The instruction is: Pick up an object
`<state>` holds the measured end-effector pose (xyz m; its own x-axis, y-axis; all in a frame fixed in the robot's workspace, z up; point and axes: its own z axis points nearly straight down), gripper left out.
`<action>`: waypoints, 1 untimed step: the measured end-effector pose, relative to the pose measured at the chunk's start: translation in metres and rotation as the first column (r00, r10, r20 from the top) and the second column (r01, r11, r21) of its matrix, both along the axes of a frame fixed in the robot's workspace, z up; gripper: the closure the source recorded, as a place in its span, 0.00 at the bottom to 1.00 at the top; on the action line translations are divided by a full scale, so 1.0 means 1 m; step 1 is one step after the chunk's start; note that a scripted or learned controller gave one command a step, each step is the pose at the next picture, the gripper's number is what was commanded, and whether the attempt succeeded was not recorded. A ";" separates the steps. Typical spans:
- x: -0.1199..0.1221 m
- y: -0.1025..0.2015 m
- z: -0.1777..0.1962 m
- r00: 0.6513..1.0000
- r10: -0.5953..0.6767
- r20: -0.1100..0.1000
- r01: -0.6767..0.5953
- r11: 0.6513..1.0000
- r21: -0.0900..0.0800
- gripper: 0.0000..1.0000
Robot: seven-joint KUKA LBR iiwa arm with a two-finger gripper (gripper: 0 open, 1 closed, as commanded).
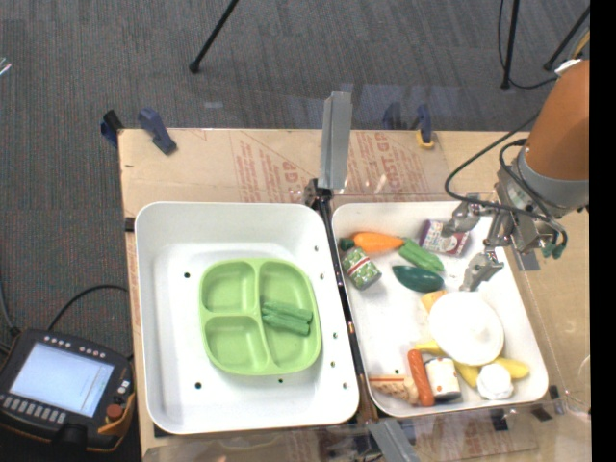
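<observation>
My end effector (484,250) hovers with fingers spread and empty over the right bin (535,346) at its 2 o'clock corner. Below it, toward 6 o'clock, a white plate (467,328) sits among toy foods, a carrot (377,243) at 10 o'clock. The left bin (168,239) holds a green divided tray (231,325) carrying a green pod (287,317).

Grey arm (549,186), orange band, black cables, metal pincer (493,248).

Robotics lab: grey carpet floor (115,56), tripod legs (219,22), cardboard-topped worktop (241,162) with clamps (156,130), two white bins (159,239) of toy food, teach pendant (63,383) on the floor, cabled robot arm (563,133).
</observation>
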<state>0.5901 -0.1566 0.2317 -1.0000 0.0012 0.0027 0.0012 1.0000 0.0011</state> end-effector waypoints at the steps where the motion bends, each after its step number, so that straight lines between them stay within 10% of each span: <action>1: 0.029 -0.033 -0.131 0.995 0.098 -0.009 -0.098 0.995 0.006 0.00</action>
<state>0.6188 -0.1900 0.1009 -0.9953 -0.0965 0.0121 -0.0964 0.9953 0.0068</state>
